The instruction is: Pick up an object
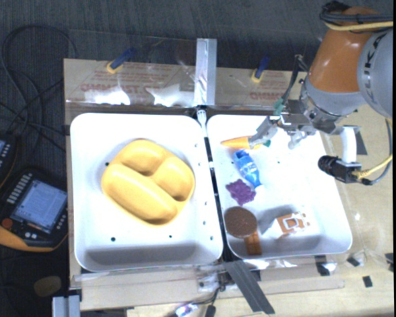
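Observation:
My gripper (284,133) hangs over the far part of the right bin (330,203), open, with nothing between its fingers. Just to its left lies an orange toy carrot (235,141); the carrot's green top (262,137) is right beside the left finger, and whether they touch I cannot tell. Nearer in the same bin lie a blue packet (248,168), a purple lump (241,191), a brown round disc (241,221) with a small brown piece (253,244) in front of it, and a small white and orange box (292,224).
The left bin (86,236) holds one large yellow rounded object (147,180). A low ridge (212,177) divides the two bins. The arm's orange band (336,58) rises at the top right. Two handheld consoles (26,207) and cables lie on the floor to the left.

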Available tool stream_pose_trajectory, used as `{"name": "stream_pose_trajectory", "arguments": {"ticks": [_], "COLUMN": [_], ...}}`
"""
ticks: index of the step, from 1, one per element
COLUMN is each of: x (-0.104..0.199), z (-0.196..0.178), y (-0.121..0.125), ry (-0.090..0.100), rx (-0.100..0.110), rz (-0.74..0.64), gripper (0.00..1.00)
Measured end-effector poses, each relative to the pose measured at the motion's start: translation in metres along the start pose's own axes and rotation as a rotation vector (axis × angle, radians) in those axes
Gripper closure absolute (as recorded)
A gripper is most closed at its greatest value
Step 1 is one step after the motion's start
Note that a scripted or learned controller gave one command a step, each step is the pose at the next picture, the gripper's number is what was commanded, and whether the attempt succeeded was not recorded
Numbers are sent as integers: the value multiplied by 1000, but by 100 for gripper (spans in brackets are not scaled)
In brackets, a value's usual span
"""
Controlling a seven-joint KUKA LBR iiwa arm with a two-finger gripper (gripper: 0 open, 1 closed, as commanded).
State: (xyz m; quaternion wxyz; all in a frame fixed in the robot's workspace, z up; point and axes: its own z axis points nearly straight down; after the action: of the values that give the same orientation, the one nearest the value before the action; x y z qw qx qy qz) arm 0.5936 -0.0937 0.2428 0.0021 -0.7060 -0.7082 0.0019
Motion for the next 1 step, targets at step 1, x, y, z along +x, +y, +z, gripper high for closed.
{"name": "stream_pose_trajectory", "arguments": {"ticks": [1], "x": [-16], "z": [146], "y": [33], "ry": [-1], "rx": [-1], "rz": [-78], "gripper": [0]}}
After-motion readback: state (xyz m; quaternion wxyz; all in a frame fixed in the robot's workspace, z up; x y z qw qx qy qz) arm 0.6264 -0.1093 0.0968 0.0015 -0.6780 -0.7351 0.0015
